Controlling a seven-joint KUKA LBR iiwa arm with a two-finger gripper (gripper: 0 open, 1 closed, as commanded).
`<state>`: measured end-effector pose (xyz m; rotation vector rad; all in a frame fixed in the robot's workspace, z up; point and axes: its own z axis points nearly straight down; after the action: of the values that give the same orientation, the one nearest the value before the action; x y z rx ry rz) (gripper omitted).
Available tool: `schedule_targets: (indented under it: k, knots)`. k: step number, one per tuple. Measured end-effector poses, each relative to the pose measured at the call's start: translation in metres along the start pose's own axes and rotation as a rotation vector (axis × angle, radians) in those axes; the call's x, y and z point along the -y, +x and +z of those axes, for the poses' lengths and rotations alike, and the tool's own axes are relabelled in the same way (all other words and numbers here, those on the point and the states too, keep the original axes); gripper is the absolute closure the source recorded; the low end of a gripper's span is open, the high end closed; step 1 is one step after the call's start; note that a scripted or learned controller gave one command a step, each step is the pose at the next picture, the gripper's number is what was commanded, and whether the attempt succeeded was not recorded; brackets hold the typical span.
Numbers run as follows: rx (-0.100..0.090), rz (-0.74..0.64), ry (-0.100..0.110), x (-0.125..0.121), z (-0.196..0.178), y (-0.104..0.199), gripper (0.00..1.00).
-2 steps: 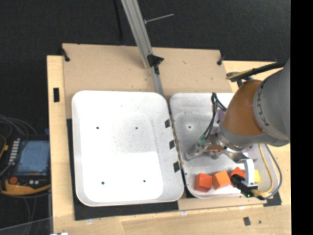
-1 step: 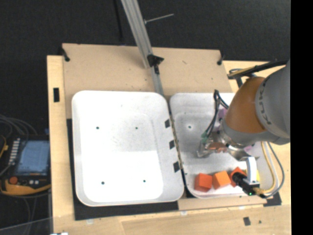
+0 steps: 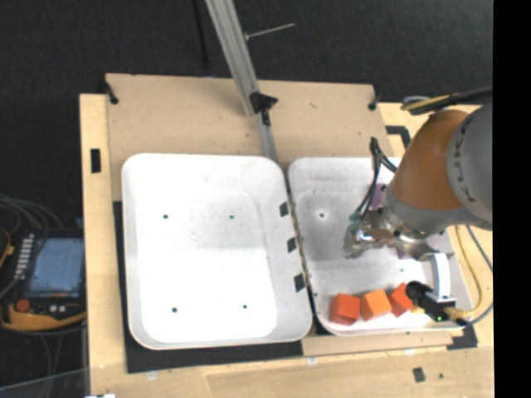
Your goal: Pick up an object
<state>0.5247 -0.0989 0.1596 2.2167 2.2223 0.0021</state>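
The arm reaches in from the right over the right bin [image 3: 323,189], its orange band and grey wrist covering much of the bin's right half. My gripper [image 3: 358,243] hangs low over the bin's middle, pointing down and left. Three orange blocks [image 3: 370,304] lie in a row along the bin's near edge, below and a little right of the gripper and apart from it. A small purple thing [image 3: 379,196] peeks out beside the wrist, mostly hidden by the arm. Nothing shows between the fingers.
The left bin [image 3: 203,247] sits beside the right one, joined by dark clips along the shared wall. A metal strut [image 3: 236,48] slants in from the top to the bins' far edge. Cables trail at the right bench edge.
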Motion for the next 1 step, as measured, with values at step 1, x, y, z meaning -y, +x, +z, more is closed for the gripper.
schedule_targets:
  k: [1]
  knots:
    - [0.000, -0.002, -0.004, -0.0088, -0.0519, 0.0069, 1.00]
